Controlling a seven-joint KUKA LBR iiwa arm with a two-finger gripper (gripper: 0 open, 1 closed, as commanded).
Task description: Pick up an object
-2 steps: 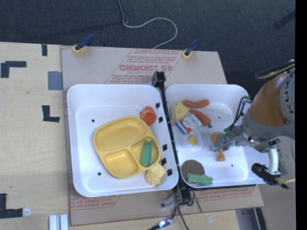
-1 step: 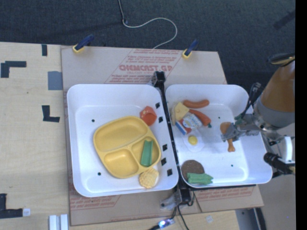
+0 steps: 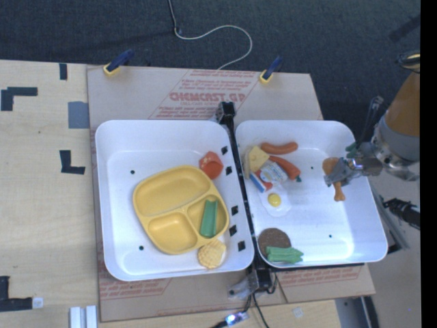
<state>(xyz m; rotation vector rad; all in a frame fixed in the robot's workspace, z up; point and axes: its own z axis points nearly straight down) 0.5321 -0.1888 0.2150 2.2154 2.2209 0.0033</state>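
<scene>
I see gripper (image 3: 339,173) over right bin (image 3: 355,248), orange bit (image 3: 339,193) below. Fingers: can't tell. I'd go straight down, pinch slowly.

- Dark blue-grey carpet (image 3: 307,19) across the top, crossed by a thin white cable (image 3: 218,33);
- Pale wooden bench (image 3: 41,203) bearing black tape marks (image 3: 17,98);
- Printed cardboard sheet (image 3: 198,98) held by two yellow-and-blue clamps (image 3: 117,62).
</scene>
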